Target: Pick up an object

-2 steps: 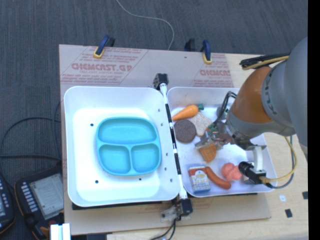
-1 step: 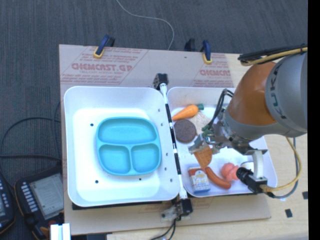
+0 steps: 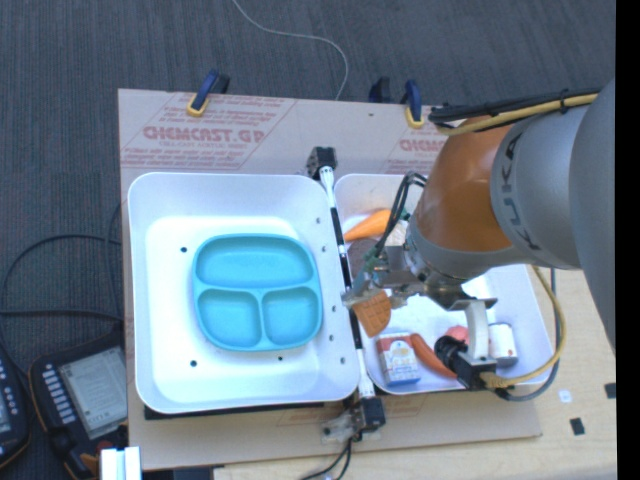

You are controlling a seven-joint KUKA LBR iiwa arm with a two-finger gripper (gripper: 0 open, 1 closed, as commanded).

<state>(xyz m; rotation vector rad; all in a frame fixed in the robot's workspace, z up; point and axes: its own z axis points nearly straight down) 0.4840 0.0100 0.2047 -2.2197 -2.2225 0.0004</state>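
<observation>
grey and orange, the kuka arm (image 3: 500, 203) loomed closest to the lens, reaching in from the right over the right bin (image 3: 535, 313) on the bench. its wrist hung above the bin's left half, and the gripper (image 3: 385, 286) sat low near the divide between the two bins. a tan, tag-like piece (image 3: 372, 314) showed just under the gripper, though whether it was pinched or merely lying below could not be told, and neither could the spread of the gripping parts. an orange object (image 3: 365, 224) lay at the bin's far left corner; a small blue-and-white box (image 3: 400, 360) and a red piece (image 3: 437, 353) rested near the front wall. the left bin (image 3: 165, 203) carried a blue divided tray (image 3: 258, 291).

doing this step well seemed to call for a straight, centred descent on one item, clear of the bin wall and of neighbours, with a firm close before any lift. much of the right bin's floor was masked by the arm, and the objects beneath the wrist were too crowded to name.
</observation>
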